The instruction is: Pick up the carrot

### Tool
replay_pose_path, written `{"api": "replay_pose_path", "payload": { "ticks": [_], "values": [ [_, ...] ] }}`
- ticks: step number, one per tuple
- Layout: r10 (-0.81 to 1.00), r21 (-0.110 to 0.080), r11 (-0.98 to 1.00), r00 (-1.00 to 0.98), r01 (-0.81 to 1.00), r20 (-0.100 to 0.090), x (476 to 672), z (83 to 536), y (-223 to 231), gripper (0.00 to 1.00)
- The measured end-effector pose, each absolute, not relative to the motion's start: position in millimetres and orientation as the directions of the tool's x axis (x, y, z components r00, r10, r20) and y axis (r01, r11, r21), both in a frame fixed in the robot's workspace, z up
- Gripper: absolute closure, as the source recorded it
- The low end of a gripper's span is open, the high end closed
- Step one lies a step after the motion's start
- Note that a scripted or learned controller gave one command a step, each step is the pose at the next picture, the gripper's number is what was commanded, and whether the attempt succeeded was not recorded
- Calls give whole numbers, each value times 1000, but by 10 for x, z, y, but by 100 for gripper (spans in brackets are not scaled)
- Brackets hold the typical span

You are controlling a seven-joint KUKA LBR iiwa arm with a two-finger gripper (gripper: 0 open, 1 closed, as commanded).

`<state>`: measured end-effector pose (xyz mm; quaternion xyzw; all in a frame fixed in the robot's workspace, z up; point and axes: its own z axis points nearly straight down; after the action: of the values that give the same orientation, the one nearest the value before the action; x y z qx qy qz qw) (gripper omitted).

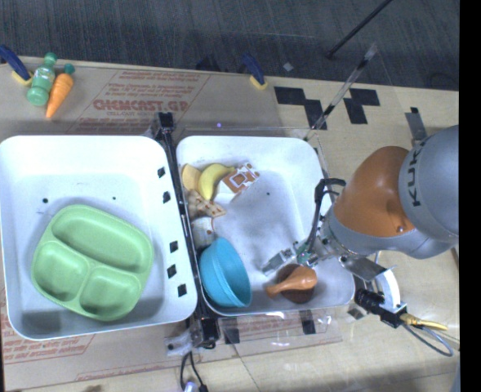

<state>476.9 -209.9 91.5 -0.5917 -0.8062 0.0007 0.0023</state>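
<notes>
The carrot (59, 94) is lying outside the bins on the cardboard, beside a green bottle (40, 82), far up and left of the gripper (287, 257). The gripper is hanging with its fingers apart over the right bin (260, 211), gripping nothing, just above a brown drumstick (293, 282) and right of a blue bowl (224, 273).

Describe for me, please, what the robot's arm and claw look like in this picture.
The bulky rounded grey arm has a glossy orange band above the wrist and part of a dark letter marking on the grey shell. A dark cable loops beside the wrist. The small metallic claw carries greenish parts, and a white fitting with a yellow-tipped cable sits below.
</notes>
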Motion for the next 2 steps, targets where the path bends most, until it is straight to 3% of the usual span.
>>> {"api": "replay_pose_path", "payload": {
  "ticks": [1,2],
  "values": [
    [951,-6,310,-310,951,3,4777,1016,-2098,100],
    [951,-6,311,-311,950,3,4777,1015,-2097,0]
  ]
}}
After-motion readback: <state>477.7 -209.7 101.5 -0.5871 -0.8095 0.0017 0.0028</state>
